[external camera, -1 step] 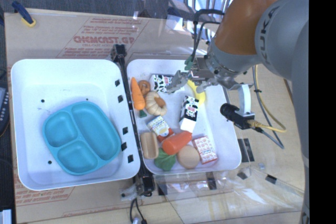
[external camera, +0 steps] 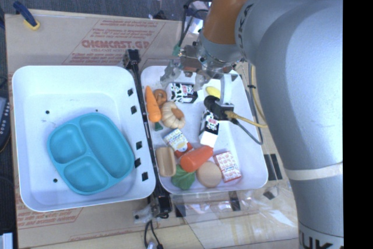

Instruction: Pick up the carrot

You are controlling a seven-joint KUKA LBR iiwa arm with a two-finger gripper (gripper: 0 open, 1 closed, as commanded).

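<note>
I am looking down on 2 shallow white bins side by side, with my grey arm reaching in from the right, its orange band above the wrist. The gripper (external camera: 189, 70) hangs over the far edge of the right bin (external camera: 252, 148); whether it is spread or pressed together I cannot tell from here. The carrot (external camera: 152, 104) lies just near of it, against the bin's left wall: a slim, smooth orange taper running far to near. Touching its right side is a knobbly tan pastry-like toy (external camera: 171, 115). My worry is that a descent a little to the right would catch that toy instead, and one to the left would jam against the bin wall; the carrot's slick, rounded plastic could also squirt free of a pinch. Around it sit a cow-patterned carton (external camera: 183, 93), a second carton (external camera: 209, 128), a yellow piece (external camera: 213, 91), a hot dog bun (external camera: 165, 161), a red-orange wedge (external camera: 196, 157), a green piece (external camera: 183, 179), a matte egg (external camera: 209, 174) and a small printed box (external camera: 227, 166). The left bin (external camera: 35, 90) holds a glossy blue plate (external camera: 90, 151) with 3 compartments.
</note>
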